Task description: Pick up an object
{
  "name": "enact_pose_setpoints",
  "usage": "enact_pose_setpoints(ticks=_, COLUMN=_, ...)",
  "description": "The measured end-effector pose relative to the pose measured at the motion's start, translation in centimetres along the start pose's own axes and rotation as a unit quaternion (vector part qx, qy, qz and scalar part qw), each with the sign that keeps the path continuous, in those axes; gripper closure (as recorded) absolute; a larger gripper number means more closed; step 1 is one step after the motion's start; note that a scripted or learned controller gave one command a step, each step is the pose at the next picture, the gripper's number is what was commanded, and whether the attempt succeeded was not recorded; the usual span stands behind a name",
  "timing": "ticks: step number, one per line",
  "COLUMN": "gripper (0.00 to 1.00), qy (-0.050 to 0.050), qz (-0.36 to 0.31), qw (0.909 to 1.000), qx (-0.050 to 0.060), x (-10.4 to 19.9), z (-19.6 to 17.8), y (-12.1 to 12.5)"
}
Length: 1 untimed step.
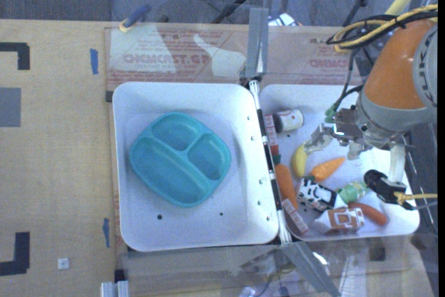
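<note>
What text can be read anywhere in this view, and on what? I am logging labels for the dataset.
"CHEMCAST GP", faint red print on the clear protective sheet behind the left white bin; it seems to repeat behind the right bin, too blurred to confirm.
"K", or "KU", on the orange arm band, cut off.
Small white bottle label: too small.
Orange-and-white carton: unreadable.

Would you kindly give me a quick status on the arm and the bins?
Gripper low over right bin, nothing seen held. Orange carrot and yellow banana just below it. Teal divided plate in left bin.
</note>
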<state>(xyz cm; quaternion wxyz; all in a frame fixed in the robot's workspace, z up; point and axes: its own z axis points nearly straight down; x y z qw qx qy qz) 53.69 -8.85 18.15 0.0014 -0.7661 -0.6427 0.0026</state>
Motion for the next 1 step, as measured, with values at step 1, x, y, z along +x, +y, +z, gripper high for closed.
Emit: enact_pose_setpoints(ticks=1, gripper=0.00, qy=0.002, qz=-0.027, qw=0.9996, qx=-0.004, x=-1.45, z=9.56, y=-1.01)
